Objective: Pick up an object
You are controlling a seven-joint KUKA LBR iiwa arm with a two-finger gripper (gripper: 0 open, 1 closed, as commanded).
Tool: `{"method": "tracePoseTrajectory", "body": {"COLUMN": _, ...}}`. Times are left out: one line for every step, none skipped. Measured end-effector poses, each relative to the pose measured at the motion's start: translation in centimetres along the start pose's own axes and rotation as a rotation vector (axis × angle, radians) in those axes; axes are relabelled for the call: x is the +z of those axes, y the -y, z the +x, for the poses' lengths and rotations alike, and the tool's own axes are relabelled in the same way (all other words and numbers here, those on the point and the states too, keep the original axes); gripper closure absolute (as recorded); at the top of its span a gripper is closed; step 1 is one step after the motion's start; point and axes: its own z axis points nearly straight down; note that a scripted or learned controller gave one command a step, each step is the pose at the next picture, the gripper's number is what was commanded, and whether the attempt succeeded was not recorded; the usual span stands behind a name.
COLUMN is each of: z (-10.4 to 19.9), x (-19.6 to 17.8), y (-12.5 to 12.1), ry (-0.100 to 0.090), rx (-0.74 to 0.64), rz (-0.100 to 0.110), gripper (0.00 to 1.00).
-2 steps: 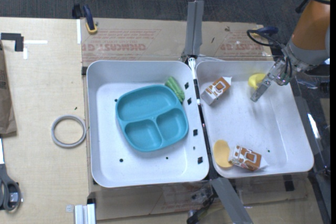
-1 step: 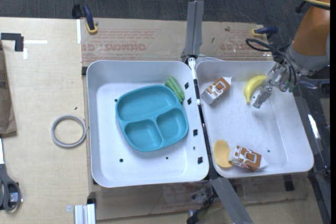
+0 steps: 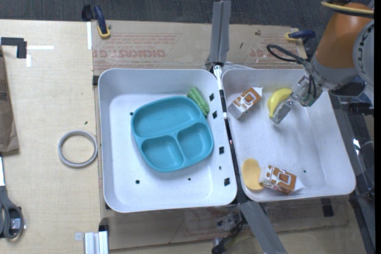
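In the right bin (image 3: 333, 151), a yellow banana (image 3: 275, 98) lies near the back. My gripper (image 3: 281, 113) hangs just to the banana's right and front, its tip close to the banana's lower end. Nothing shows held in it. A small white and brown carton (image 3: 245, 102) lies left of the banana. Near the front of this bin rest a yellow scoop-shaped piece (image 3: 251, 173) and a brown and white packet (image 3: 281, 179).
The left bin (image 3: 116, 175) holds a blue divided plate (image 3: 172, 134) with a green item (image 3: 199, 100) at its back right corner. A metal divider (image 3: 220, 33) rises between the bins. On the bench at left lie a tape ring (image 3: 78, 148) and scissors (image 3: 9, 220).
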Motion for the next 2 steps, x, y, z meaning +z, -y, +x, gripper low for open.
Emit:
{"method": "tracePoseTrajectory", "body": {"z": 2.1, "x": -0.1, "y": -2.1, "ry": 0.002, "rx": -0.064, "rz": 0.001, "gripper": 0.0}}
{"method": "tracePoseTrajectory", "body": {"z": 5.4, "x": -0.1, "y": -5.4, "ry": 0.017, "rx": 0.336, "rz": 0.001, "gripper": 0.0}}
